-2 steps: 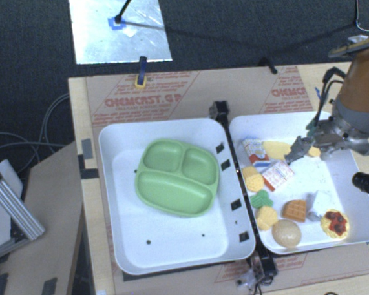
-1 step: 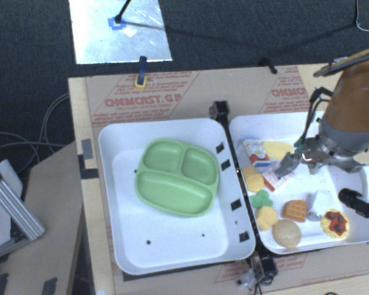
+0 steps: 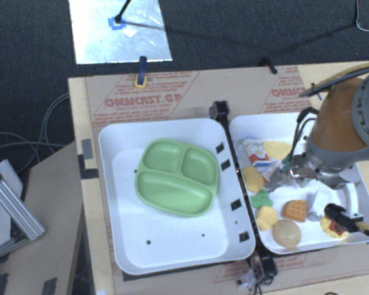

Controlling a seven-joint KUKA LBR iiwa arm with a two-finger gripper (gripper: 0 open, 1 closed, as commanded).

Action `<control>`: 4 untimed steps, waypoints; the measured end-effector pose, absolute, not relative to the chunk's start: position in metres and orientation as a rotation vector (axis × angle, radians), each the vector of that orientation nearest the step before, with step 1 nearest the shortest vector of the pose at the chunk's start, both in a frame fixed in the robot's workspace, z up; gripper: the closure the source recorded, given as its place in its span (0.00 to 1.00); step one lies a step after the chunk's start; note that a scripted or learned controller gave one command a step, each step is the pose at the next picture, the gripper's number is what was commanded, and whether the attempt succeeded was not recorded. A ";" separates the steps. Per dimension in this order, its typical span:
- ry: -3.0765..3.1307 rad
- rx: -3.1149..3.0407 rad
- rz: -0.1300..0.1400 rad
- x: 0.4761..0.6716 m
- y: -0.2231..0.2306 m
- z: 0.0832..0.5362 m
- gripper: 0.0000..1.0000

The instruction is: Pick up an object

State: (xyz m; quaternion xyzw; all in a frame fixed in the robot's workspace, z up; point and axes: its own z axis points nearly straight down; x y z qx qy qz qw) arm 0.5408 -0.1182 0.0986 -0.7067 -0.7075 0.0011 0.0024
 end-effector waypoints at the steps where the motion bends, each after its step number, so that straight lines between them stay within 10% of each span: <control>1: -2.222 -2.220 0.000 0.541 -0.118 0.084 0.00; 2: -2.224 -2.221 -0.003 0.542 -0.118 0.095 1.00; 4: -2.231 -2.220 -0.006 0.550 -0.114 0.185 1.00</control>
